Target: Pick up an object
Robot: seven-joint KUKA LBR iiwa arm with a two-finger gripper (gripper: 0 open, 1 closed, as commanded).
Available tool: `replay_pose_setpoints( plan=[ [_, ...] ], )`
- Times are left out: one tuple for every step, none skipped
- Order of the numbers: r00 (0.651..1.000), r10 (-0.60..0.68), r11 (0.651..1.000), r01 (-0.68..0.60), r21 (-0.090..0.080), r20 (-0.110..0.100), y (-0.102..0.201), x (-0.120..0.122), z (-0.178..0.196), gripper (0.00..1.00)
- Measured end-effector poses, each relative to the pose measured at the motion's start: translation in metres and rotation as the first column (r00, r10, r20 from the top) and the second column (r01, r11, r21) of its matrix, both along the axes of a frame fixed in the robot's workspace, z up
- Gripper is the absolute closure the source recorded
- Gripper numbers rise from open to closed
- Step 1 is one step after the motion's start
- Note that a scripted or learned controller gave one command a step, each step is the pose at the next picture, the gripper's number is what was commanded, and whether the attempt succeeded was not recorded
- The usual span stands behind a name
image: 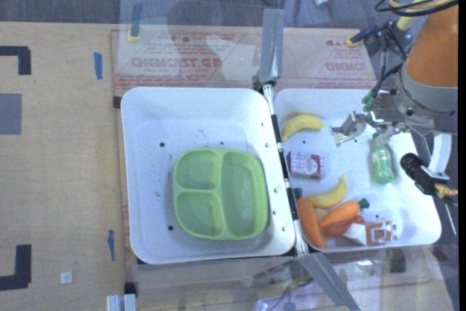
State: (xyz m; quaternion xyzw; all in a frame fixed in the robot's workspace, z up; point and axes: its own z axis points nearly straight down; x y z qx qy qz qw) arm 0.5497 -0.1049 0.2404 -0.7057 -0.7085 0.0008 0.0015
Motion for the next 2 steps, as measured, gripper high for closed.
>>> replay_pose_setpoints(
  plan=[
    [1.000,0.011,1.000,-0.011,-0.001,0.003,-0.061,-0.040,-0.009,0.00],
    [1.000,-0.012,1.000,0.012,-0.001,0.005,-0.102,-0.041,-0.146,0.00]
  ],
)
